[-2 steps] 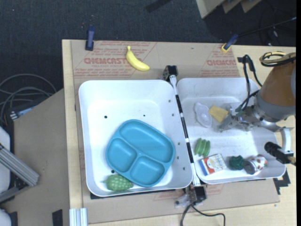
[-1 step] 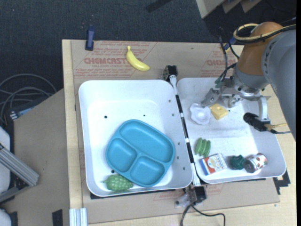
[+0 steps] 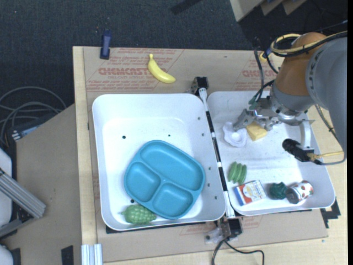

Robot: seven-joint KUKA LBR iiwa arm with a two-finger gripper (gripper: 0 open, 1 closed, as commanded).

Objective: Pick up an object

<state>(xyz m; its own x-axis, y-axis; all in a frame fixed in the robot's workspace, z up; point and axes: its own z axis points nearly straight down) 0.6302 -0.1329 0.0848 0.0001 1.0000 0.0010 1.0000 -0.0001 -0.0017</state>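
Yellow block [image 3: 256,132] lies in the right bin [image 3: 325,173], just below the gripper [image 3: 255,120], with a white object [image 3: 235,136] touching its left side; whether the gripper is open, or has hold of anything, cannot be told. Near the front of that bin: green pod [image 3: 237,172], small carton [image 3: 249,192], dark green toy [image 3: 278,190], round red-and-white item [image 3: 302,190]. Left bin [image 3: 107,142] holds a blue divided plate [image 3: 164,178] and a knobbly green fruit [image 3: 139,215]; a banana [image 3: 159,71] lies on the bench [image 3: 88,70] behind.
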